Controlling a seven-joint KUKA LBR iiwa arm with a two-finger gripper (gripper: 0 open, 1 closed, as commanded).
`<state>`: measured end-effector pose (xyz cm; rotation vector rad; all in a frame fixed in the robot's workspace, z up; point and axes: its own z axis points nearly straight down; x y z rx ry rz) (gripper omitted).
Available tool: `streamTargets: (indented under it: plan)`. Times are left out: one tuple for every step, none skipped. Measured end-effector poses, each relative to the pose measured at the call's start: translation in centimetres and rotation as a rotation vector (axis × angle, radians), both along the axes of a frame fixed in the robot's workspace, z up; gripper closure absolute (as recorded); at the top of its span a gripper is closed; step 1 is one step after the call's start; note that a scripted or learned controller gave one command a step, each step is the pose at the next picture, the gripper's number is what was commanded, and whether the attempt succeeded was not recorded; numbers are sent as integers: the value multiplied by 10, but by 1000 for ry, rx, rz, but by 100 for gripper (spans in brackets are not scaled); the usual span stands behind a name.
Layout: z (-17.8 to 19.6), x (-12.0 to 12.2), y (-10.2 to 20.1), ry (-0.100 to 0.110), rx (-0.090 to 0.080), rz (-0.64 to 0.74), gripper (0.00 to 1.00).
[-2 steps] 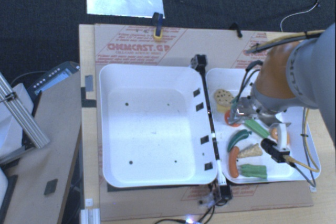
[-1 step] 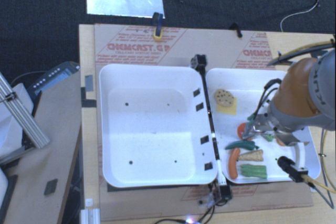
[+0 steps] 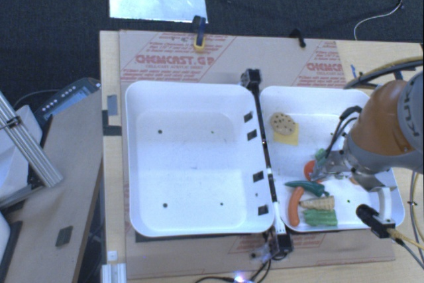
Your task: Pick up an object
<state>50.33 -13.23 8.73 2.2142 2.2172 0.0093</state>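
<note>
Jaws (image 3: 320, 172) hang low in the right white bin (image 3: 311, 113), and I cannot tell how they are set. They hover over a small pile of toy food: a dark green pepper-like piece (image 3: 306, 187), a long orange sausage-shaped toy (image 3: 295, 205), a pale corn cob (image 3: 319, 203) and a light green leafy piece (image 3: 320, 217). Near the far side sits a yellow cheese block (image 3: 285, 132) with a brown cookie (image 3: 281, 121). I think the sausage toy is light, stiff and smooth. Grabbing it across its middle looks best.

board (image 3: 173, 57) under the bins | red print "CHEMCAST GP", reversed | repeated at right, partly legible
</note>
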Motion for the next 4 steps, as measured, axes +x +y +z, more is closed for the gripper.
streamTargets:
  plan:
    - [0, 0, -1, -1, -3, -1, 0]
    - [10, 1, 0, -1, 0, 1, 100]
    - [157, 35, 10, -9, -2, 6, 100]
    - [285, -2, 20, -8, -1, 5, 100]
